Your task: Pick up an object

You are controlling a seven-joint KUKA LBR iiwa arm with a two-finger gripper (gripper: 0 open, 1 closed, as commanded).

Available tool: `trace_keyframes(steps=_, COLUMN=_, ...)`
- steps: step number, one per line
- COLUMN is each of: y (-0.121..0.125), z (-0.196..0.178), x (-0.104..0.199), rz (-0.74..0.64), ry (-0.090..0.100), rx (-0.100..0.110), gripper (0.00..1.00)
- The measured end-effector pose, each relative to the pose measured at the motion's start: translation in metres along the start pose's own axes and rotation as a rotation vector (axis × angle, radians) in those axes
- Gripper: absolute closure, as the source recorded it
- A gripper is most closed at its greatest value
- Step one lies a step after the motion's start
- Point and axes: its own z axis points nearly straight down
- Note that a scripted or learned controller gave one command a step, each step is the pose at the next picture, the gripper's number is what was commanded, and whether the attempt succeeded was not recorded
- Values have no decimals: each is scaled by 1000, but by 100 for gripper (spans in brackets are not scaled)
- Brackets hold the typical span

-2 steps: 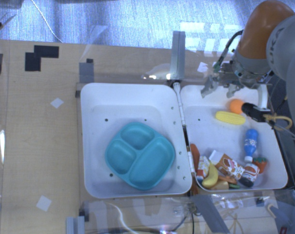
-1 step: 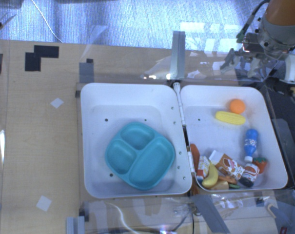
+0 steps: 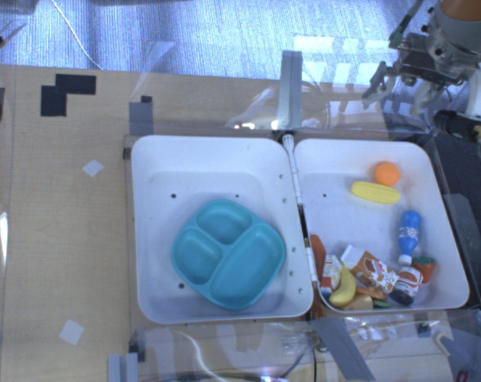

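The right bin (image 3: 431, 165) holds several toy foods. An orange ball (image 3: 387, 173) lies near its back wall, with a yellow corn cob (image 3: 375, 192) just in front of it. A blue and white bottle (image 3: 409, 231) stands toward the right wall. A banana (image 3: 345, 287), a brown snack packet (image 3: 374, 271) and a small red-capped bottle (image 3: 409, 282) are piled in the front corner. My gripper (image 3: 401, 90) hangs above the bench behind the right bin's back edge, open, with nothing between its fingers.
The left bin (image 3: 157, 173) holds a teal divided plate (image 3: 228, 253). A grey metal post (image 3: 291, 90) stands behind the seam between the bins. A red carrot-like piece (image 3: 315, 250) lies against the right bin's left wall.
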Motion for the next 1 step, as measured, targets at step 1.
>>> trace_keyframes(steps=1, y=-39, z=170, x=-53, rz=32, ry=0, rx=5, gripper=0)
